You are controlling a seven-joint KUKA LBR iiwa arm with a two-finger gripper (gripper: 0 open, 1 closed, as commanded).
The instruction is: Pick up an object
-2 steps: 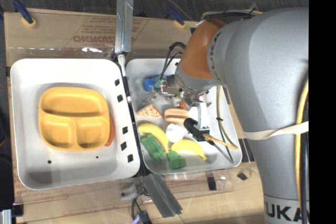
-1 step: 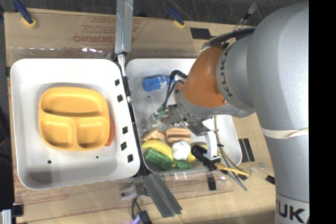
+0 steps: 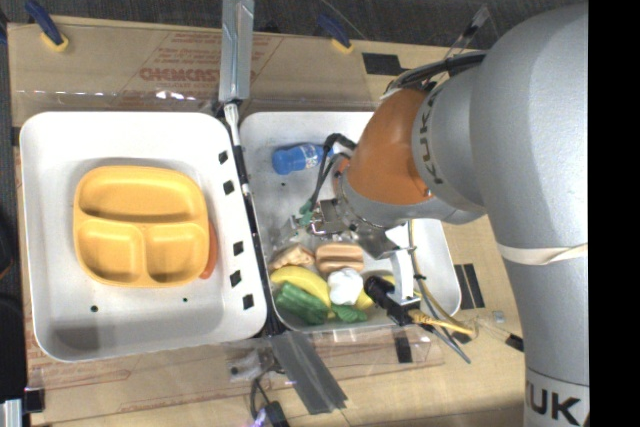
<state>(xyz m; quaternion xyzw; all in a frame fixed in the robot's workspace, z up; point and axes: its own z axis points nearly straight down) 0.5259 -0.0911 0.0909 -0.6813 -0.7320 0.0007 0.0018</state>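
The right bin (image 3: 268, 133) holds several small items in its near corner: a hot dog in a bun (image 3: 340, 257), a yellow banana (image 3: 300, 282), a green pepper (image 3: 300, 303) and a white rounded piece (image 3: 345, 287). A blue cup-like object (image 3: 293, 158) lies on its side toward the bin's far end. My gripper (image 3: 318, 218) hangs low over the bin, just above the hot dog and between it and the blue object. The orange wrist and grey arm cover the bin's right half. Nothing shows in the gripper's hold.
The left bin (image 3: 40, 215) carries a yellow divided tray (image 3: 140, 223). A ridge with black clips (image 3: 238, 215) separates the two bins. Cardboard lies behind the bins, with a metal bar (image 3: 236, 45) standing at the far end of the ridge.
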